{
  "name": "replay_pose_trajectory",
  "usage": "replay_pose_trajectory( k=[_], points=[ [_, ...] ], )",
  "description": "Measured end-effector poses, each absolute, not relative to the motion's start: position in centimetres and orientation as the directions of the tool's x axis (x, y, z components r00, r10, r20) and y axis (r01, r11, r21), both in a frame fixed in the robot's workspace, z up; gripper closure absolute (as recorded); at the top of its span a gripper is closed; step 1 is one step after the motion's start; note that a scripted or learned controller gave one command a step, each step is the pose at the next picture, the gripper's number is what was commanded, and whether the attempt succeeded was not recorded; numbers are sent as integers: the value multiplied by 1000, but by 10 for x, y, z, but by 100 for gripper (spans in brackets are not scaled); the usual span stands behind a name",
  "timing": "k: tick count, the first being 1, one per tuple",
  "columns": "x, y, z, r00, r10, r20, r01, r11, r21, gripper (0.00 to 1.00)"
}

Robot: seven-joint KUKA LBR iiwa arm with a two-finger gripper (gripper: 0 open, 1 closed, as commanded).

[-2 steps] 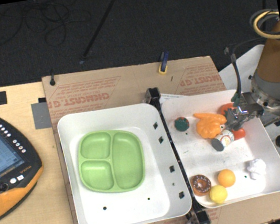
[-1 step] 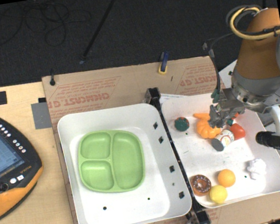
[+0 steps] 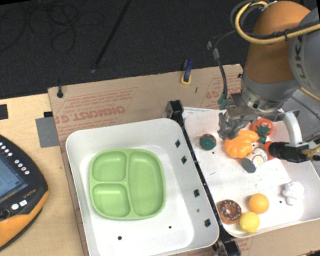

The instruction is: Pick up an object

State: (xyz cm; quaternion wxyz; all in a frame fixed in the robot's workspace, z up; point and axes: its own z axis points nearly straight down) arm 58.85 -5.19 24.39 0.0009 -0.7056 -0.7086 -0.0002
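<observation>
Yellow ball [image 3: 249, 222] at near edge of right bin [image 3: 216, 175], toward its near-left corner. Brown donut [image 3: 229, 210] just beside it on the left, orange ball [image 3: 258, 203] just beside it on the far side. White crumpled lump [image 3: 292, 193] near right edge of the same bin, apart from those three.

Orange soft toy [image 3: 241, 143] resting on bin floor, toward far edge. Grey piece [image 3: 249, 165] and small white-and-red round item [image 3: 259, 155] against toy's near side. Red-and-green item [image 3: 262, 127] just beside toy, on its far-right side. Small dark-green item [image 3: 208, 141] alone near left edge, apart from toy.

Gripper [image 3: 232, 123] low over far-left part of orange toy, right at it. Contact not clear. Claw state: cannot tell, hidden under own body from this angle.

Left bin [image 3: 182, 224]: green three-compartment plate [image 3: 127, 183] lying flat, closer to left edge than right. Teach pendant [image 3: 3, 187] on bench, well apart, beyond left bin's left edge.
</observation>
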Motion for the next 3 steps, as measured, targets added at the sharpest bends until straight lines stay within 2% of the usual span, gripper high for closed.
replay_pose_trajectory(
  k=[1,3],
  points=[
    [596,-4,231,-3,1000,1,1000,3,-4,100],
    [634,53,220,-1,1000,0,1000,1,-2,100]
  ],
)
